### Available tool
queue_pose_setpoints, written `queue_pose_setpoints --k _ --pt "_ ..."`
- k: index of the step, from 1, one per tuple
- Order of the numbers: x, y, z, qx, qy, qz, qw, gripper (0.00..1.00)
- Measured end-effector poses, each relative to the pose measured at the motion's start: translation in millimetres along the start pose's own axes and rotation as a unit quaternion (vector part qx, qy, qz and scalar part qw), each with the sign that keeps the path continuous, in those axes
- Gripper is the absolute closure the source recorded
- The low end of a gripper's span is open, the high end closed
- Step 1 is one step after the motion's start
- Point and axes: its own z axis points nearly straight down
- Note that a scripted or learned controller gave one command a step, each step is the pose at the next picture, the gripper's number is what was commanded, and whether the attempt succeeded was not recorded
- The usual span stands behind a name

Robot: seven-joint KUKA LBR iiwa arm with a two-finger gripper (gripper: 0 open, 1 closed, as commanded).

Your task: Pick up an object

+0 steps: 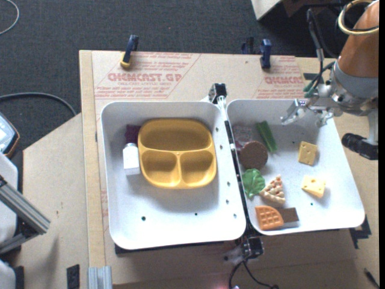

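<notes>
Fingers point(307, 111) of the gripper appear spread and grasp nothing, poised over the far right corner of the right bin point(355, 200). Contents of that bin: two yellow cheese pieces point(307, 153) point(313, 186) nearest the gripper, green stick point(265, 135), brown round patty point(253, 155), green leaf point(253, 182), pizza slice point(274, 191), orange waffle point(269, 217) touching a brown bar point(290, 215). Left bin point(114, 161): yellow divided plate point(177, 152), small white bottle point(131, 158) just beside it, a dark item behind the bottle. Both bins rest on a brown board point(90, 131) with red lettering, clamped at its far edge by a yellow clip point(129, 52) and a blue clip point(265, 53). Surrounding floor: dark carpet point(60, 17), with loose cable.
</notes>
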Motion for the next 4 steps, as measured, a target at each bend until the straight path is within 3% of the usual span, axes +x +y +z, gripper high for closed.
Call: queue_pose_setpoints --k 2,3,4 --pt "2.9 -5.4 122.8 0.002 0.000 0.000 1.0000 0.00" --pt "3.0 -5.5 125.1 0.001 0.000 0.000 1.0000 0.00" --pt "2.7 -4.8 114.0 0.000 0.000 0.001 1.0000 1.00"
